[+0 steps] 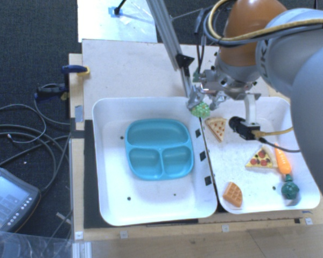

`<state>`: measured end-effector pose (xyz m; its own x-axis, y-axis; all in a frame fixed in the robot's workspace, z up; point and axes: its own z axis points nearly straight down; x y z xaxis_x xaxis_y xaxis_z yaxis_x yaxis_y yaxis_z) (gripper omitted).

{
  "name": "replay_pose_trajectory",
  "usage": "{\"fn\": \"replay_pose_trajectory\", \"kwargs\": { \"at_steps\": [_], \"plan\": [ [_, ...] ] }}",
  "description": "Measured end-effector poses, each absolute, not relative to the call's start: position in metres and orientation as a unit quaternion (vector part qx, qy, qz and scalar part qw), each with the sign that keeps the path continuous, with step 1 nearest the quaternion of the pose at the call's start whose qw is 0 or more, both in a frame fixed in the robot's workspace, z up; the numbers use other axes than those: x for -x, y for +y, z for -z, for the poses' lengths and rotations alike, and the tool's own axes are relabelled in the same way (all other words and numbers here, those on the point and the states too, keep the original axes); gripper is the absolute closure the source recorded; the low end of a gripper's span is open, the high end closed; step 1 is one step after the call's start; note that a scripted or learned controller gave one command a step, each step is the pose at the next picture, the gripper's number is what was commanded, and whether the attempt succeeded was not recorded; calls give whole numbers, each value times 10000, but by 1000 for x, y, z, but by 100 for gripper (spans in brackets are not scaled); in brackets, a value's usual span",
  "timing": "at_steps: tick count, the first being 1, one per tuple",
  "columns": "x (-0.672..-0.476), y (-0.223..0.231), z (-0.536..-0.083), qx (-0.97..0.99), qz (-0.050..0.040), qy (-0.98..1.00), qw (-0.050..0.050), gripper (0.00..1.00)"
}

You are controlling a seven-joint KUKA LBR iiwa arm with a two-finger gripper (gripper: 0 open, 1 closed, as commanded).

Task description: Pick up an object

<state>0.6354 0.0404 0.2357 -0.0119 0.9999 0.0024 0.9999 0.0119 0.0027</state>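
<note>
Gripper [198,102]: over the bins' shared rim, above a green toy [201,110].
Jaws: grip cannot be told.

A small green knobbly object [200,109] sits at the bins' shared rim, far end.

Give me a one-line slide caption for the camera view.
KUKA gripper poised at a green object over the divider between the bins, blue tray left, toy food right.
</note>
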Motion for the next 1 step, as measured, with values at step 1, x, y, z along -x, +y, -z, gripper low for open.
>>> {"fn": "replay_pose_trajectory", "kwargs": {
  "at_steps": [1],
  "plan": [
    [-633,89,-241,-7032,-14,7110,1,100]
  ]
}}
